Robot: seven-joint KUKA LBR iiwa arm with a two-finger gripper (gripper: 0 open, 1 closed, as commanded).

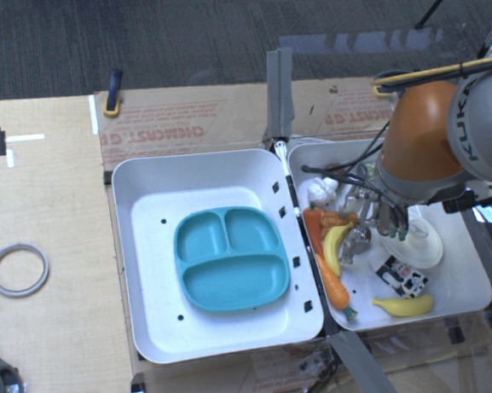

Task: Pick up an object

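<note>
My gripper [359, 232] hangs low in the right bin [469, 300], under the arm's orange band. Its metal fingers sit right beside a yellow banana [332, 245] near the bin's left wall. An orange carrot [330, 280] lies along that wall, with another orange piece [312, 221] above it. A second banana [404, 306] rests at the bin's front. A small black and white object [401, 276] lies between them. A white cup-like object [421, 243] sits just right of the gripper. Something white [319, 191] lies at the bin's back left. Nothing visibly sits between the fingers.
The left bin [141, 269] holds a teal divided plate [232, 258]. A roll of tape [17, 269] and scissors [4, 384] lie on the bench at the far left. A grey divider post [278, 94] stands behind the two bins.
</note>
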